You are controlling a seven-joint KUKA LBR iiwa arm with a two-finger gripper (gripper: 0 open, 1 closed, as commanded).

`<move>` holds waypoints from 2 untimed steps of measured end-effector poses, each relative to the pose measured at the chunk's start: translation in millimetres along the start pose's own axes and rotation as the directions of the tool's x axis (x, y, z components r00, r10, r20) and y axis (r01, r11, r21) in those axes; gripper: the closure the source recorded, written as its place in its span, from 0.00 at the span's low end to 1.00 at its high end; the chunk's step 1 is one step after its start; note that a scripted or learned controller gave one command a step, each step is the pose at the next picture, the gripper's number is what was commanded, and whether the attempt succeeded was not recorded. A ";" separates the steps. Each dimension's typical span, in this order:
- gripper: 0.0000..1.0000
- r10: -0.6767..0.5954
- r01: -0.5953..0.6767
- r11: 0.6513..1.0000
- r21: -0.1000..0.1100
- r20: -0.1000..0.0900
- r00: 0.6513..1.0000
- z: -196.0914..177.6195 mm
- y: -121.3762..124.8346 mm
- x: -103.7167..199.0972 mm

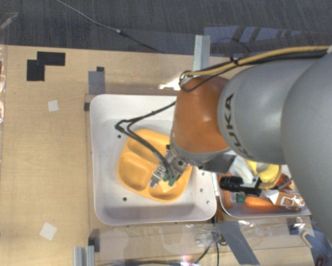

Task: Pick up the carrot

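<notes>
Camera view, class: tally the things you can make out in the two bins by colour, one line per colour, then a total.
Orange-yellow: 1, the large piece in the left bin
Orange: 1, the carrot in the right bin
Yellow: 1, the banana
Black: 1, the dark item
Total: 4 clear; the arm hides more of the right bin.

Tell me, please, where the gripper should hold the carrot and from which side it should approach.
Probably at the carrot's visible middle, from above, fingers closing across its width: it lies flat in the right bin, lengthwise left to right, with a dark tool close behind it.

Orange carrot [260, 203]; white bin [107, 148]; grey, orange-banded arm [265, 115].
</notes>
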State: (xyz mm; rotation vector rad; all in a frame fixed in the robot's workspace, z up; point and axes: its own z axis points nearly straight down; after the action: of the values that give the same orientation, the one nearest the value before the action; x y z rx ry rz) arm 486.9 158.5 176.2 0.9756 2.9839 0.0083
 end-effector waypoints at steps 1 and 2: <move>1.00 -0.187 0.187 0.982 -0.006 0.011 0.982 -153.4 -22.1 -20.2; 1.00 -0.400 0.400 0.917 0.004 -0.004 0.917 -23.1 35.6 27.2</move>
State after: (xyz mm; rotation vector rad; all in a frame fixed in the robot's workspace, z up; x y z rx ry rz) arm 485.9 203.2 199.6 0.3464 3.1236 0.0014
